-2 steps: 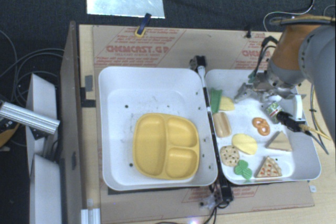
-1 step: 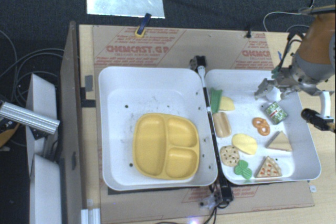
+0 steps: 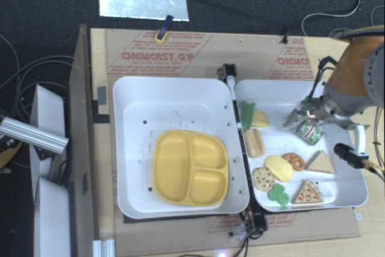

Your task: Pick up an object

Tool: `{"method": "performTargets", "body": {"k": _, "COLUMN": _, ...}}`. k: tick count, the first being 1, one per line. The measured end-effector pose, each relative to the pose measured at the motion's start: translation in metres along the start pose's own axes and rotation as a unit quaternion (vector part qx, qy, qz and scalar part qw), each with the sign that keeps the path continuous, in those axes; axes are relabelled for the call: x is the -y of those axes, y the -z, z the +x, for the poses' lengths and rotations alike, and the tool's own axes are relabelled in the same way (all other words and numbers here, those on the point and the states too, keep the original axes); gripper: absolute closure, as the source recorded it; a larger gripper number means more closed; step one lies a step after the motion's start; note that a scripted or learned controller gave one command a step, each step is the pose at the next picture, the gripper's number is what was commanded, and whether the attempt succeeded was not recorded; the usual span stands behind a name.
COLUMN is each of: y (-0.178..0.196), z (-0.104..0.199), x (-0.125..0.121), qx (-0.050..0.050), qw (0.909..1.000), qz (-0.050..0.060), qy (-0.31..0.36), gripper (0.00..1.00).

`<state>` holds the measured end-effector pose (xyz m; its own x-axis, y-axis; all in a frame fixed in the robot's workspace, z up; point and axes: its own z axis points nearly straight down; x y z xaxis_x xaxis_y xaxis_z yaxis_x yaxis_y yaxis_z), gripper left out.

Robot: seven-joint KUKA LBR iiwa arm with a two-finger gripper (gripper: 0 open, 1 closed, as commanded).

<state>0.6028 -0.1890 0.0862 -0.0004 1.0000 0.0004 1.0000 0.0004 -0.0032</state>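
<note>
Two shallow white bins sat side by side on the bench. The left bin held a yellow divided plate lying flat in its near half. The right bin held a scatter of toy foods: a green piece against the divider at the far left, a pale yellow piece just beside it, a hot dog bun nearer, a round cookie, a yellow lemon-like piece touching the cookie, a pretzel, a green leafy piece at the near edge, a pizza slice to its right, and a tan cheese wedge toward the right side. The grey arm with its orange band reached in from the right, and the gripper hung low over the far right part of that bin. A small green, red and white can lay tilted directly under the gripper, touching or nearly touching it. Whether the pincer was apart, together or clamped on the can could not be told from this angle.
</note>
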Motion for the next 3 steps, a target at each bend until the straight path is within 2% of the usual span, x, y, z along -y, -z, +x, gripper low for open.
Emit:
{"method": "performTargets", "body": {"k": 1, "y": 0.061, "z": -0.010, "x": 0.011, "qx": 0.001, "qw": 1.0000, "qz": -0.004, "qy": 0.000, "gripper": 0.00}}
{"method": "performTargets", "body": {"k": 2, "y": -0.005, "z": 0.048, "x": 0.013, "qx": -0.001, "qw": 1.0000, "qz": 0.000, "qy": 0.004, "gripper": 0.00}}
{"method": "performTargets", "body": {"k": 3, "y": -0.002, "z": 0.044, "x": 0.060, "qx": 0.000, "qw": 1.0000, "qz": 0.000, "qy": 0.000, "gripper": 0.00}}
